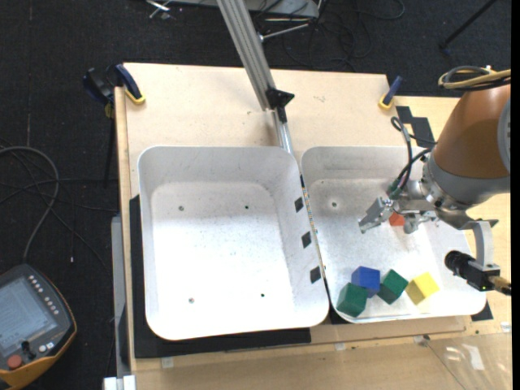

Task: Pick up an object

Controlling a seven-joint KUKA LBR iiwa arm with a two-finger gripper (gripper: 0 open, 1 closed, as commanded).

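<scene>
I see the gripper (392,217) hovering over the middle of the right bin (325,173), jaws spread apart with a small orange-red object (396,219) between them; whether it is gripped I cannot tell. The blue block (366,278), two green blocks (394,285) (353,300) and yellow block (422,288) sit untouched near the front rim. I judge the pick unfinished. No readable writing anywhere.
</scene>
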